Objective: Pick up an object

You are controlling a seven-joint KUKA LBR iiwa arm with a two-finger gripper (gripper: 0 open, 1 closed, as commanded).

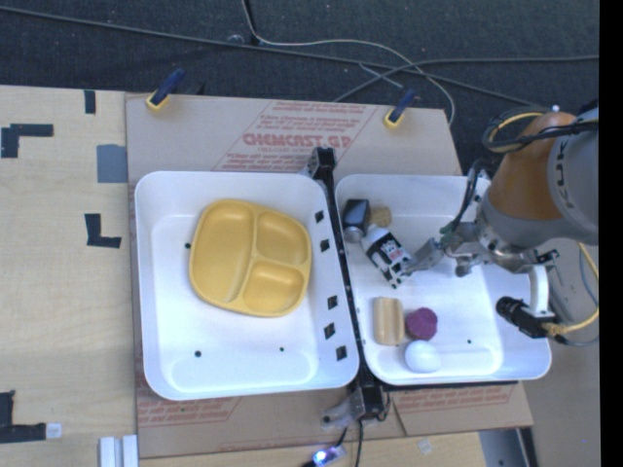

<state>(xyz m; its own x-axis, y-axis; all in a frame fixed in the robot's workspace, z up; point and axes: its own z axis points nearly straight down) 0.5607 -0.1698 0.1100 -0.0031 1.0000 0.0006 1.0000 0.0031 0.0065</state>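
Gripper (407, 268) sits low in the right bin (477, 191), its fingers closed on a small white-and-black object (385, 253) near the bin's left wall. Beside that lie a dark block (354, 212) and a tan piece (379, 218). Nearer the front rest a wooden cylinder (388, 320), a purple ball (421, 323) and a white ball (421, 357). A yellow divided plate (249, 257) lies in the left bin (161, 290)

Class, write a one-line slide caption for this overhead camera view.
KUKA arm's gripper reaches into the right bin beside a small black-and-white object; a yellow divided plate lies in the left bin.
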